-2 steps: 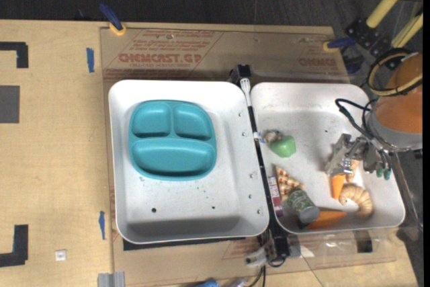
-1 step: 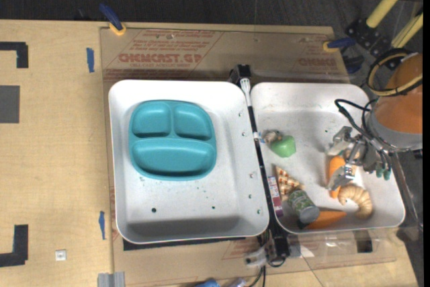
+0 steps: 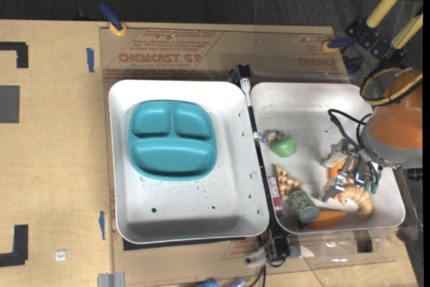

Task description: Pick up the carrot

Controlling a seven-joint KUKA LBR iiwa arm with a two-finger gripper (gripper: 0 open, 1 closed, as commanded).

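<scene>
Camera view: claw (image 3: 344, 175) low in the right bin (image 3: 309, 99), above a croissant (image 3: 357, 198); finger spread impossible to tell. Carrot (image 3: 329, 217) flat at the near wall, beside a small bottle (image 3: 300, 203). Approach step, apparently; next, shift toward carrot, straddle, close.

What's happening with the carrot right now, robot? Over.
Gripper low in right bin, finger state unclear. Carrot lying at bin's near edge, not gripped. Croissant and bottle crowd against it.
</scene>
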